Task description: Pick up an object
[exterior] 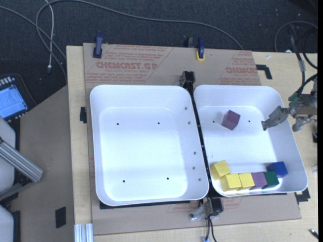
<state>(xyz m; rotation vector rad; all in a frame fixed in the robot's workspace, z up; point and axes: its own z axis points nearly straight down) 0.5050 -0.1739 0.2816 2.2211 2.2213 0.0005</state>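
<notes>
At the frame's right edge the claw (283, 119) hovered with fingers spread wide, holding nothing, over the right bin (287, 135). The purple cube (230, 119) lay apart, left of it, in the bin's upper middle.

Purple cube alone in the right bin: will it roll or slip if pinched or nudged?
The purple cube looks flat-faced, so it should slide rather than roll. It sits alone on the right bin floor, so a nudge likely skids it freely. It appears rigid and probably light, suiting a pinch by the gripper.
</notes>
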